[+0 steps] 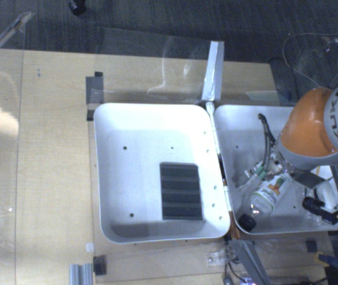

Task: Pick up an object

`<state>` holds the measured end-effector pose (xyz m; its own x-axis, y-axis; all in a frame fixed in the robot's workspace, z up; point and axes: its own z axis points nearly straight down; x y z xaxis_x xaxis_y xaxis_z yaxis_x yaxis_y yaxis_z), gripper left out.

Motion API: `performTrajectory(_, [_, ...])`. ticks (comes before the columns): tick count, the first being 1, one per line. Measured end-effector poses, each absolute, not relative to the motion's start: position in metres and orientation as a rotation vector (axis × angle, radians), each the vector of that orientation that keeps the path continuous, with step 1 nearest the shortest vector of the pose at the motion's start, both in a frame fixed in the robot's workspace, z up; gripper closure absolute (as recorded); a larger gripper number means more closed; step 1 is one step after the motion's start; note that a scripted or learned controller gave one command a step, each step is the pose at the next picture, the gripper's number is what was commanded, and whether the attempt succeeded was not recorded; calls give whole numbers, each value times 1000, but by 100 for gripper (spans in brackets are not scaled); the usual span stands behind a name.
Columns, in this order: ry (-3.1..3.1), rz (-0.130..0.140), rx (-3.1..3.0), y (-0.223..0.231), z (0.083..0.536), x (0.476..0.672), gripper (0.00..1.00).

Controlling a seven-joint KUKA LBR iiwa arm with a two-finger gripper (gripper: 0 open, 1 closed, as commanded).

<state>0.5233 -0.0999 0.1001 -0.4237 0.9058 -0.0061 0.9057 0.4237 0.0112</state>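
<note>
A clear plastic bottle (268, 193) with a green and white label lies slanted in the right bin (240, 136), its black cap (247, 222) pointing toward the near-left corner. My gripper (260, 172) hangs low in that bin, at the bottle's upper end. The grey wrist and orange band (309, 127) above it hide how it meets the bottle. A black ribbed rectangular block (180, 190) lies flat in the left bin (121, 135), near its front right.
The rims of the two bins meet in a divider (218, 159) just left of the gripper. A thin black cable (267, 134) curves down in the right bin behind the gripper. Wooden bench (44, 177) surrounds both bins.
</note>
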Motion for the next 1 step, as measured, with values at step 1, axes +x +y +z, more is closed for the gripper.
performTrajectory(1, [2623, 6, 1717, -109, 121, 523, 0])
